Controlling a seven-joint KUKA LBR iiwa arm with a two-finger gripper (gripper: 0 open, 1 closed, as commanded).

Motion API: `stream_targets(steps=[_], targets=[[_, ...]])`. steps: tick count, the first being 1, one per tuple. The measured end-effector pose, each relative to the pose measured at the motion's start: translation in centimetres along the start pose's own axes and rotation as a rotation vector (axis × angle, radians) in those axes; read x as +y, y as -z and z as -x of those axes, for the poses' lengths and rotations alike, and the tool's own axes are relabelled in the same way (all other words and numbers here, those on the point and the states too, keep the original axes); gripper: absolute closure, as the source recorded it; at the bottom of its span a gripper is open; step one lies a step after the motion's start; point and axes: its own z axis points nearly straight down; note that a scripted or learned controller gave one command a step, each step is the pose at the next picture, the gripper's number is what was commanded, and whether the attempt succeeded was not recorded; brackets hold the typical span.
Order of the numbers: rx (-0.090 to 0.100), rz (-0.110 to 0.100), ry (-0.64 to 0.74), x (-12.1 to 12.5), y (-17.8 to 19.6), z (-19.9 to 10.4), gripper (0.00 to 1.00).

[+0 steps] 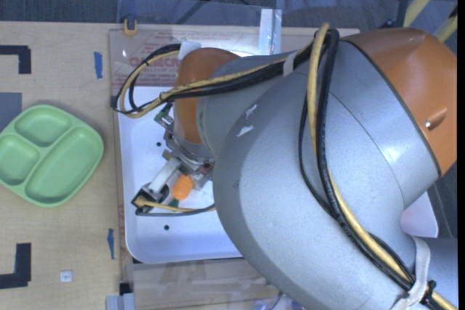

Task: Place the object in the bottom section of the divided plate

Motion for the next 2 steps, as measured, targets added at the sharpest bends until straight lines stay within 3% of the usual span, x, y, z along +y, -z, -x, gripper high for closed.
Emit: stream_targets(steps=[1,2], targets=[[-0.005,0.003,-0.307,4.3,5.3,-3.9,1.00],[-0.004,0.006,-0.525,6.7,10.3,-6.3,1.00]])
